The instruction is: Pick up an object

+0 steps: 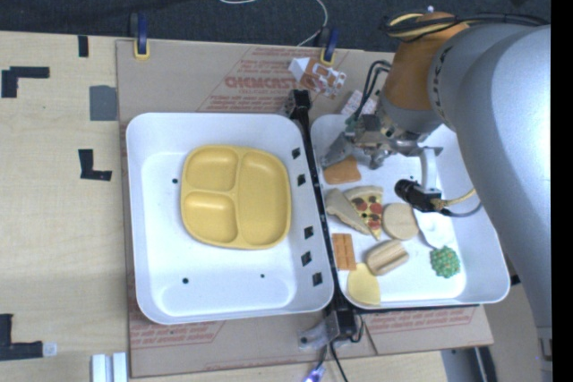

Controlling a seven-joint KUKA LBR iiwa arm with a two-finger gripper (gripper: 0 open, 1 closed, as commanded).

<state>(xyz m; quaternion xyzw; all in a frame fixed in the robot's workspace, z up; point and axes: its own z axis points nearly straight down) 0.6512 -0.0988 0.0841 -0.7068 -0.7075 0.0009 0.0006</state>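
Observation:
The right bin [488, 277] holds several toy foods: an orange toast piece [341, 171], a pizza slice [357, 208], a round tan cookie [399, 222], a bread roll [387, 257], a green broccoli [444, 261], a thin orange strip [343, 250] and a pale yellow wedge [363, 288]. My gripper [365, 140] hangs low over the back left of this bin, just above and behind the toast piece. Its fingers are too dark and cluttered to read. I see nothing clearly held.
The left bin [148, 192] carries a yellow divided plate [236, 196]. The grey arm with its orange band [414, 72] covers the right bin's back right part. Black clips run along the wall between the bins [309, 192]. A small printed packet [320, 78] lies behind the bins.

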